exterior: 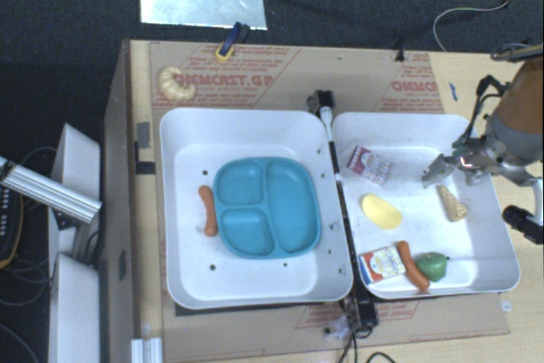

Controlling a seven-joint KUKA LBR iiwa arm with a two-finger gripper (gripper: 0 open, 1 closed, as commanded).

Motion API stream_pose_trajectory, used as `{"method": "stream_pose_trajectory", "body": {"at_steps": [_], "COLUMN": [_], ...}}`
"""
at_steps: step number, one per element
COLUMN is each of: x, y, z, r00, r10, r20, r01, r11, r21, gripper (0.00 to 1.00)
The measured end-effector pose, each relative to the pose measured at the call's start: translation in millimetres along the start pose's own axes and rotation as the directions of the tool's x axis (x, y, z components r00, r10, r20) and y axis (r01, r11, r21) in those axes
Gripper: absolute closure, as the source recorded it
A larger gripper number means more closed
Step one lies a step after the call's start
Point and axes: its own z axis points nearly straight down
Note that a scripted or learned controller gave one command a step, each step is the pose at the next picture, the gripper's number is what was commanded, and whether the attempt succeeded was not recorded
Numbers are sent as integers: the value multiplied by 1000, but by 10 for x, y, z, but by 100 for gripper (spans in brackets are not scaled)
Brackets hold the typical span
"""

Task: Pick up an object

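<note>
The grey two-finger gripper hangs over the far right part of the right shallow white bin. Its fingers are spread a little and nothing sits between them. They look to be just above the bin floor, but contact cannot be told. The tan cone-shaped piece lies just near of the fingertips, close to the bin's right wall.

Left of the gripper, toward the far left corner, lies a small white and maroon packet. A yellow rounded lump rests near the bin's middle, with open white floor between it and the cone. Along the near edge lie a white, red and blue carton, an orange carrot-like stick leaning across it, and a green rounded toy touching the stick.

The left shallow white bin holds a blue divided plastic plate in its middle, and an orange sausage-shaped toy just left of the plate.
</note>
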Motion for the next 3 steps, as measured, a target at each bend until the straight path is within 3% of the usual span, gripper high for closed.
{"method": "stream_pose_trajectory", "body": {"at_steps": [2, 3], "x": [-61, -60], "y": [-182, -335], "z": [201, -22], "r00": [1000, 1000], "r10": [2, 2], "r20": [-1, -1], "r01": [-2, -2], "r11": [1000, 1000], "r21": [2, 1], "gripper": [0, 0]}}
